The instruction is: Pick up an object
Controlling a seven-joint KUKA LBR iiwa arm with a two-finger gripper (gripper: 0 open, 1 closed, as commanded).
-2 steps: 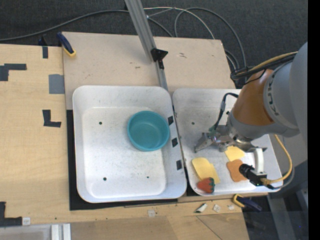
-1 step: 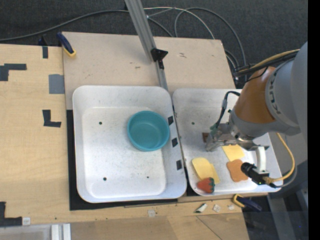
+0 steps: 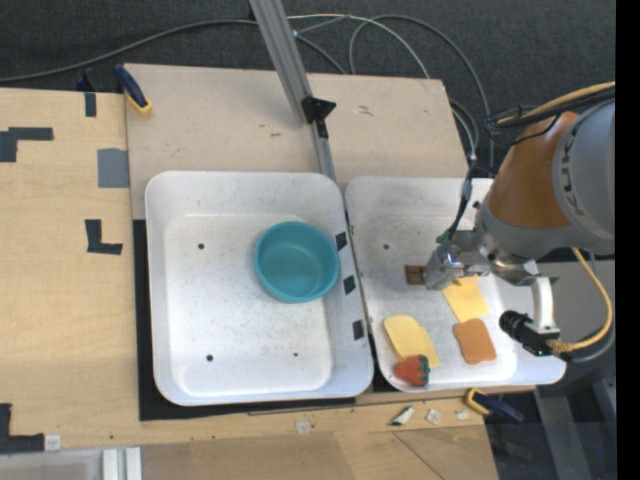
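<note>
Small brown block (image 3: 413, 274) just left of the fingers (image 3: 441, 271), their spread impossible to tell, on speckled white bin (image 3: 390, 218).

The counter (image 3: 60, 218) is pale wood, with dark tape marks toward its left side. A lighter board (image 3: 240, 118) lies on it, and on that sit two shallow white bins side by side, touching along their inner edges. The left bin (image 3: 180, 298) serves as landmark: the right bin (image 3: 390, 213) is just beside it, and a yellow-and-blue clamp (image 3: 132, 88) lies beyond its far left corner, at the board's edge.
</note>
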